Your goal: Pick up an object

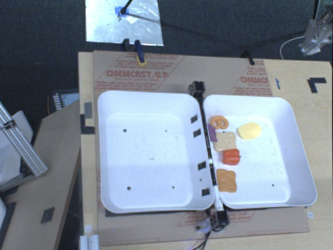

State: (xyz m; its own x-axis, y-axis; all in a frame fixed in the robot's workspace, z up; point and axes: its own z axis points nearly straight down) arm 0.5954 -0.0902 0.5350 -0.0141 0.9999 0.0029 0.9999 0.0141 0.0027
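Brown cardboard-covered bench (156,72) is carrying a shallow white plastic bin (296,155) on the right, small plastic toy foods (229,155) lying along its left wall. My gripper (314,35) is hanging far right, and honestly I can't tell its grip state.

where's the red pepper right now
The red pepper lies in the right bin near its left wall, between the tan bread slice and the orange toast.

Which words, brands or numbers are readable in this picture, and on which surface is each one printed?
"CHEMCAST G P", red print, on the brown protective sheet under the bins.
The same red print at the sheet's right rear: too blurred to read.
The red print along the sheet's front edge: too blurred to read.
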